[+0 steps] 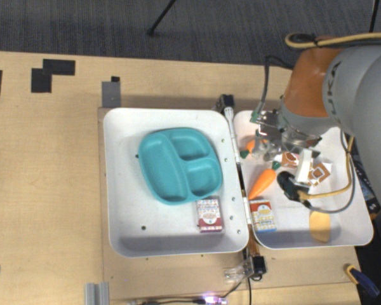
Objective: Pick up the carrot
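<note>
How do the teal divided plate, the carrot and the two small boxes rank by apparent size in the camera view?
1. teal divided plate, clearly largest.
2. carrot.
3. red-and-white box and orange-and-white box: they look alike, so unranked; the carrot's lead is slight.

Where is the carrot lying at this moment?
The carrot lies in the right bin, close to its left wall, just above a small box and directly below the gripper.

The carrot (pixel 263 182) is orange and tapered, lying flat and slanted in the right bin (pixel 349 234), its narrow tip pointing toward the wall it shares with the left bin.
</note>
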Robot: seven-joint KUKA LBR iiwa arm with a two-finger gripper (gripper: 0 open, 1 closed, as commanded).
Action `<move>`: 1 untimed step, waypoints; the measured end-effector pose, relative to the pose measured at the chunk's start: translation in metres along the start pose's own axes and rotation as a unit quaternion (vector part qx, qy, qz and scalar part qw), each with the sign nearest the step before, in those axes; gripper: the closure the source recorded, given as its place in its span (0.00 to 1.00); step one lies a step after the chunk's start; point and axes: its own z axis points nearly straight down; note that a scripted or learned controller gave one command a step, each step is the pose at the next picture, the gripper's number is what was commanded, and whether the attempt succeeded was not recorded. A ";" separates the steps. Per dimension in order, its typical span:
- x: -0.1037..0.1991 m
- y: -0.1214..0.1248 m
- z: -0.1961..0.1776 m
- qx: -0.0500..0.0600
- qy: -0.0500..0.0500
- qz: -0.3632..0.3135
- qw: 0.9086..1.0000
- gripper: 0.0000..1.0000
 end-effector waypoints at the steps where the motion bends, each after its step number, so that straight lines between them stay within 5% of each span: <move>1: 0.007 0.011 0.002 0.004 -0.004 0.314 0.949 1.00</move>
